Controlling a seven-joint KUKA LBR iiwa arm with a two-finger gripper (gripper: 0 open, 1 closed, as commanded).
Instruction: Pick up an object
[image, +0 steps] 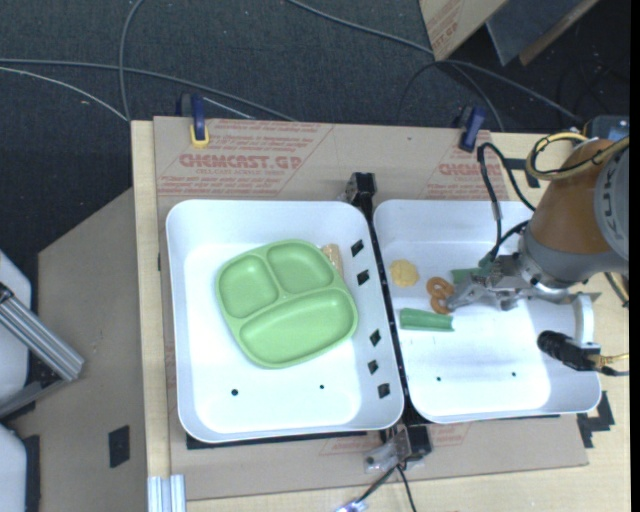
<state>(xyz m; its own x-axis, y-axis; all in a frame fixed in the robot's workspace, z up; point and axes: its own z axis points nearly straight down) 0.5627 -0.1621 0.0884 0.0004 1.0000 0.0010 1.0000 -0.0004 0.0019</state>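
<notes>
Gripper (462, 292) low in right bin (480, 395), at pretzel (438, 291); can't tell its state. Best centre on pretzel, avoid green piece (426, 320) and yellow disc (403, 272), lift straight.

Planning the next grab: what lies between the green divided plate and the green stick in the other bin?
In the camera view, the two bins' adjoining rims lie between the green divided plate and the green stick, plus bare white floor.

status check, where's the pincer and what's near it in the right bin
Pincer low in right white bin, beside small orange pretzel-shaped piece. Flat green strip just below, round yellow piece up-left. Nothing visibly held.
</notes>
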